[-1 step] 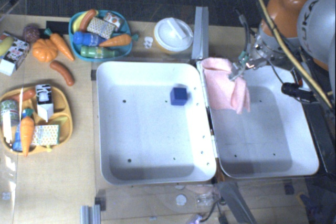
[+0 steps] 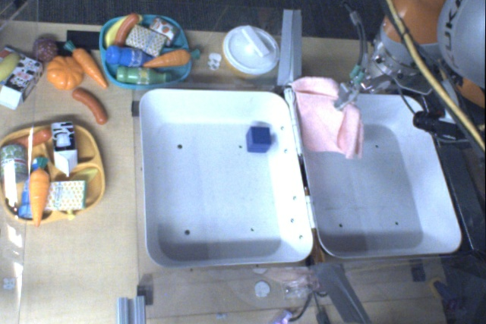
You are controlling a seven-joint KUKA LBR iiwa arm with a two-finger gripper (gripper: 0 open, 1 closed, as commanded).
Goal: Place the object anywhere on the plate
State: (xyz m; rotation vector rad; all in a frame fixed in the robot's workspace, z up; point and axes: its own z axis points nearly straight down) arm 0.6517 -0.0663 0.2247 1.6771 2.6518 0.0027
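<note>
A pink cloth (image 2: 323, 125) lies in the upper left corner of the right bin (image 2: 395, 201), with its far edge draped over the bin's rim. My gripper (image 2: 350, 95) is at the cloth's upper right corner, shut on a pinch of the fabric, and a fold hangs down from it. A small blue cube (image 2: 259, 138) sits in the left bin (image 2: 205, 201), towards its upper right. A yellow plate (image 2: 93, 163) with toy food stands on the bench at the far left.
A blue bowl (image 2: 114, 76) of toy vegetables and a white lidded container (image 2: 250, 49) stand behind the left bin. Loose toy foods lie at the far left. A metal post (image 2: 288, 42) rises between the bins' far corners.
</note>
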